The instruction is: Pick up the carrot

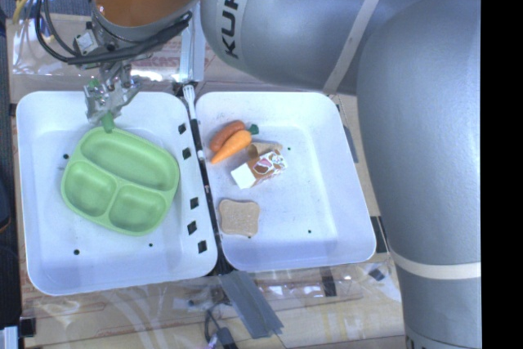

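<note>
Carrot (230, 141) sits in the upper left part of the right bin (327, 200), lying at a slant, green tip toward upper right. It looks like two orange pieces pressed side by side, or one carrot next to a second orange item; can't separate them at this resolution.

Just beside it, lower right: a small packaged item (267, 163) with a white block (243, 176) touching it. Bread slice (239, 217) lies further down, apart from the carrot.

Gripper (107, 104) is in the upper left of the frame, over the top edge of the left bin (41, 200), right at the tip of the green divided plate (121, 181). Can't tell whether the fingers are spread or closed; nothing visibly between them. So well apart from the carrot, across the bin divider (194, 176).

Risks as I judge them:
- Fingertips so close to the plate rim: a descent or sideways move here catches the plate and drags it.
- Low traverse to the right bin could clip the divider.
- The carrot's slant needs matching wrist yaw, else fingers land on the ends and it rolls out.
- The packaged item close by may get pinched or shoved along.
</note>
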Action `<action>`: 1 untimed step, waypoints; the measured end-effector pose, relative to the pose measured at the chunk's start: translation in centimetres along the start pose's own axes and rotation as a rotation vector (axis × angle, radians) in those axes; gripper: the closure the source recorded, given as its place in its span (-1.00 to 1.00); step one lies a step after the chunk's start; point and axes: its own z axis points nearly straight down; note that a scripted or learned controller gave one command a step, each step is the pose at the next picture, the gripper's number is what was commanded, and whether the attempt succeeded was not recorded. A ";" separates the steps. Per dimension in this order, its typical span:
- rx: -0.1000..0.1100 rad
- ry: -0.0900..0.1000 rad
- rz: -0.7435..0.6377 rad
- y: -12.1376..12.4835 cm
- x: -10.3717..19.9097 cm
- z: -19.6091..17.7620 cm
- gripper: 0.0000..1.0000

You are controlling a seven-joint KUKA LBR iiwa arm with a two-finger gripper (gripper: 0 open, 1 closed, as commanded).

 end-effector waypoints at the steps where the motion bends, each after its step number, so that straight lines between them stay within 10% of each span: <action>1: -0.001 -0.002 -0.654 -0.1 -0.6 -2.6 1.00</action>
